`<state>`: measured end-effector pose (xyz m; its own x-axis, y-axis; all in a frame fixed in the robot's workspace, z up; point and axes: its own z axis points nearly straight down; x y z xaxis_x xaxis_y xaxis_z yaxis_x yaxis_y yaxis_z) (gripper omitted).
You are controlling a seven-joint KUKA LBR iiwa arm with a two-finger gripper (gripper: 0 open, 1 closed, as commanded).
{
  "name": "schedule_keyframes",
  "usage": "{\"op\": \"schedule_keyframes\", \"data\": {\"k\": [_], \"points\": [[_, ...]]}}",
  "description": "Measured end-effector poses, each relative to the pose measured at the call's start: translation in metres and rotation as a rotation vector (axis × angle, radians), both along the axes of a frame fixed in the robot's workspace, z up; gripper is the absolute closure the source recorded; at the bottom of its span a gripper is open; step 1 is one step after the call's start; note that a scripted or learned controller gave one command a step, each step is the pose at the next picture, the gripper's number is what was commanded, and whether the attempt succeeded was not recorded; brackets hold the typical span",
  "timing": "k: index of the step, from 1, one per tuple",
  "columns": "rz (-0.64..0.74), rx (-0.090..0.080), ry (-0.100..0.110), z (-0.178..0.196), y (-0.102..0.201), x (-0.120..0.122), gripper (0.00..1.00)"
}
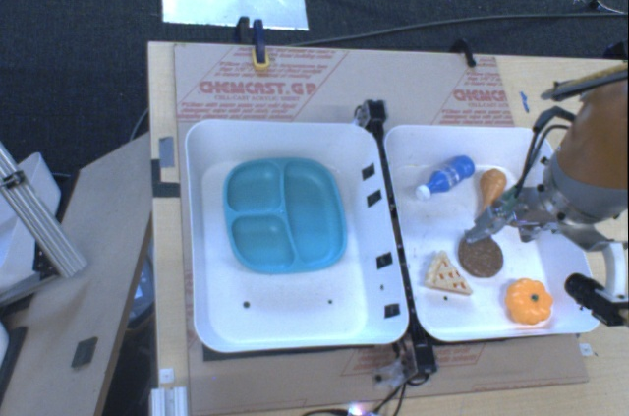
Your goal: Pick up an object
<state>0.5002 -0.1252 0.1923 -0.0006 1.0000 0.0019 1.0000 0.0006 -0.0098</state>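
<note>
Nearest in the right bin (550,134) lie an orange pumpkin (529,301) and a waffle wedge (447,273). Just behind, the pincer (484,232) hangs over a brown round cookie (481,258); whether it is released or clenched I cannot tell. A straight, centred descent would probably serve best, clear of the sausage (490,187) and bottle (445,177) beyond.

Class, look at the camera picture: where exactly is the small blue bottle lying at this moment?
The blue bottle lies on its side in the right bin, towards its far left part, just left of the orange-brown piece.
</note>
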Motion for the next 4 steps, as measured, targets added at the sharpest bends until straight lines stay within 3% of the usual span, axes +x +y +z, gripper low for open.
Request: {"op": "schedule_keyframes", "data": {"k": [1, 3, 4], "points": [[0.003, -0.002, -0.012, 0.005, 0.000, 0.003, 0.00], [0.000, -0.001, -0.007, -0.087, 0.009, 0.002, 0.00], [-0.001, -0.001, -0.018, -0.102, 0.008, 0.006, 0.00]]}}
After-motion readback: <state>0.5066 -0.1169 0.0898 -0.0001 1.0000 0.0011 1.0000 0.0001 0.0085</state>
